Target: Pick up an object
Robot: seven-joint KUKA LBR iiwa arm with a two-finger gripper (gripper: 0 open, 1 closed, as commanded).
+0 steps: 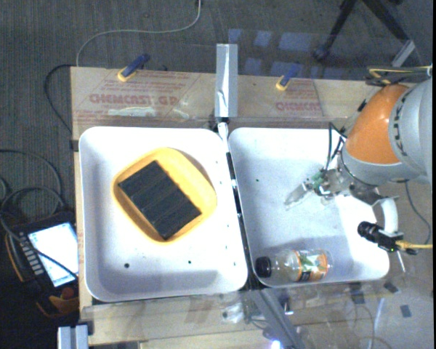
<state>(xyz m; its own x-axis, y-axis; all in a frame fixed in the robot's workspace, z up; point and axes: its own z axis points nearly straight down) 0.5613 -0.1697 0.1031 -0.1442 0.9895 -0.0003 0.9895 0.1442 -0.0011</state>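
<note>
Right bin (276, 158) holds bottle (294, 265); left, yellow sponge (164, 193).

Glossy white plastic bins (102, 267), a clear plastic bottle (294, 265), a matt dark ribbed pad (160, 198) on smooth yellow plastic.

Yellow dish (200, 182), black ridged sponge (160, 198), white bins (102, 217)
</note>
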